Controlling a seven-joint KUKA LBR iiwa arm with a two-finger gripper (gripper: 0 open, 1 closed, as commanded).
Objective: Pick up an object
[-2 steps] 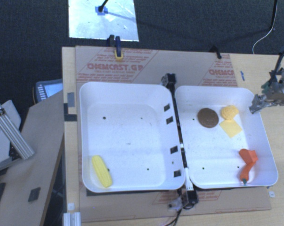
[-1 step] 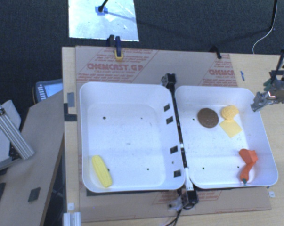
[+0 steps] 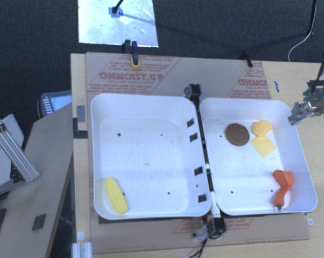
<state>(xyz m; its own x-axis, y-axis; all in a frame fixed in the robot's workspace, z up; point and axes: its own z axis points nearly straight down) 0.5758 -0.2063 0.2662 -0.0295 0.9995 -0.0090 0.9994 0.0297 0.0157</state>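
So from my seat: two shallow white plastic bins, left bin and right bin. The metal gripper hangs just outside the right bin's top right corner; it's too small and blurry to read more. Nearest pick is the bumpy round yellow toy, inward from it near the bin's top edge, beside a brown flat disc.
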